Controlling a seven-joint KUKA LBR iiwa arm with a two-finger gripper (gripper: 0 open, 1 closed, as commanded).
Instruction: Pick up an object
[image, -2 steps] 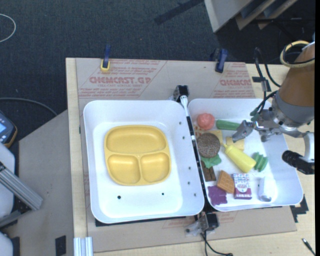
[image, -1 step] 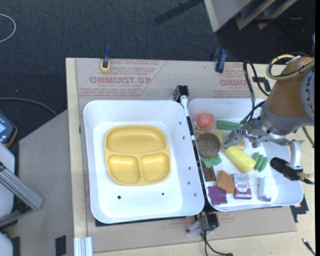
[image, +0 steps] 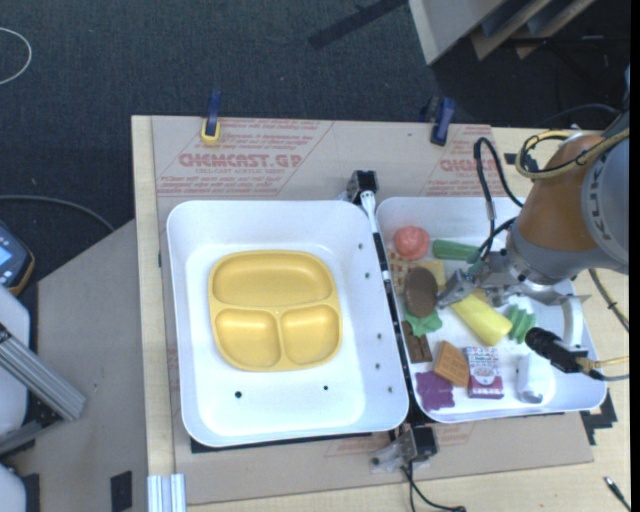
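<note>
the right bin (image: 560, 398), in the lower right of the frame, carries a crowd of small things: a pinkish-red ball (image: 411, 241) near its upper left corner, a brown oval piece (image: 421, 289) just below that, a yellow block (image: 480, 318) lying at a slant near the middle, green pieces around it, and along the lower edge a purple shape (image: 434, 389), an orange cracker-like square (image: 452, 365) and a small red and white carton (image: 485, 372). the left bin (image: 190, 330) holds a yellow divided tray (image: 274, 307) near its centre.

the arm (image: 575, 215) reaches in from the right edge of the frame, and the gripper (image: 468, 283) hangs low over the middle of the right bin, just above and to the left of the yellow block, beside the brown piece. metal parts blur into the clutter there, so how wide the jaws stand cannot be told, and nothing is seen between them.

the yellow block looks the likeliest target. it seems light and toy-like, probably smooth plastic or foam, so it may slip or roll under a poor pinch. the surest hold would be across its narrow width near the middle, with the jaws turned square to its slanted long axis. its green neighbours touch it at the right end and lower left, which could crowd a fingertip or get dragged along.
</note>
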